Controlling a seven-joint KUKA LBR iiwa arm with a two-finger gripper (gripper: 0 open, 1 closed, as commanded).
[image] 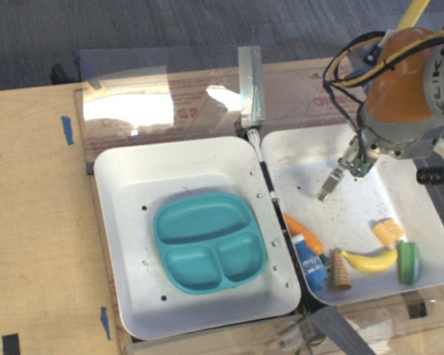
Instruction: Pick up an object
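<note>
Hand (337,182) hangs over right bin (435,211), w/ nothing in it; can't tell if apart or together. Banana (370,260) lies near front edge, well apart from hand. Pick not yet begun, I think.

I can't tell how the jaws stand; right of them, the arm (411,85) runs off the picture's edge.
</note>
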